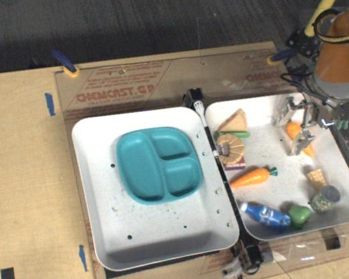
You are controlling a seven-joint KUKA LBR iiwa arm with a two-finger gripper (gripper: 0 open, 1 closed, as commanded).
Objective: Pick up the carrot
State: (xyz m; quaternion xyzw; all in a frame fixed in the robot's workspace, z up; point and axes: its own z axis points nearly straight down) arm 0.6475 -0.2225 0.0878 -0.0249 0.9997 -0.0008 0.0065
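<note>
Two shallow white plastic bins (100, 204) look smooth and faintly speckled. The teal divided plastic tray (159, 163) has a matt sheen. The orange plastic carrot (251, 178) is glossy. The pale wooden tabletop (29, 207) looks matt, grainy. The metal claw (300, 129) gleams.

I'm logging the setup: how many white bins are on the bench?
2. The left bin holds a teal divided plate; the right bin holds the carrot and other toy food, under the gripper.
</note>
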